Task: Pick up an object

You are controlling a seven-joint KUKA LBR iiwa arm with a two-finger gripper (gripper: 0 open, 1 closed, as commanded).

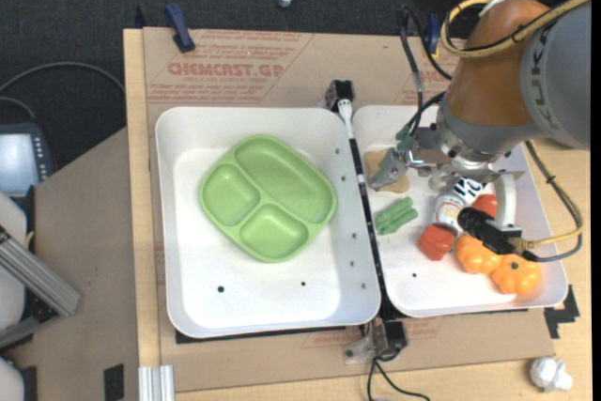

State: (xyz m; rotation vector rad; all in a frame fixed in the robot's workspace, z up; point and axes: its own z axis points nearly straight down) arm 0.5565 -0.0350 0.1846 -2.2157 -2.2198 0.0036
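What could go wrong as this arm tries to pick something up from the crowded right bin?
1. The toys lie packed together: the orange pumpkin touches the orange pepper, so a grab may catch two or nudge one away.
2. The gripper hangs close to the bin wall by the green pea pod, and could strike it.

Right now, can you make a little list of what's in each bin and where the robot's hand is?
left bin: green divided plate
right bin: green veggie toy, red toy, orange toys, tan piece
hand: above the right bin, by the tan piece
holding something: can't tell
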